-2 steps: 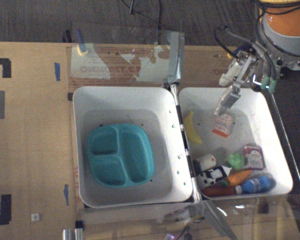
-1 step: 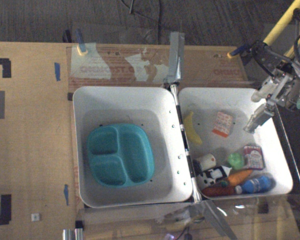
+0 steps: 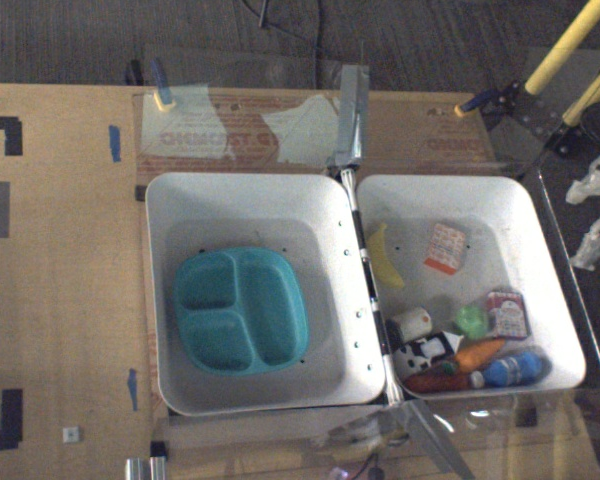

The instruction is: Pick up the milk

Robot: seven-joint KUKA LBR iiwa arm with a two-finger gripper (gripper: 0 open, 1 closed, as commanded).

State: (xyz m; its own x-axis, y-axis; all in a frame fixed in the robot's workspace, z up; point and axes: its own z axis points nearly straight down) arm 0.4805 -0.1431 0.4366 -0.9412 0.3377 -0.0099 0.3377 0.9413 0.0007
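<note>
While milk carton (image 3: pixel 427 349) lies near right bin's (image 3: pixel 545 233) front-left corner, carrot (image 3: pixel 479 353) just beside it, teal plate (image 3: pixel 240 309) in left bin (image 3: pixel 180 208), gripper state can't be told

teal tray (image 3: pixel 240 309) in left bin (image 3: pixel 170 208)

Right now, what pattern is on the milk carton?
Black-and-white cow patches, seen in the camera view on the milk carton.
</note>
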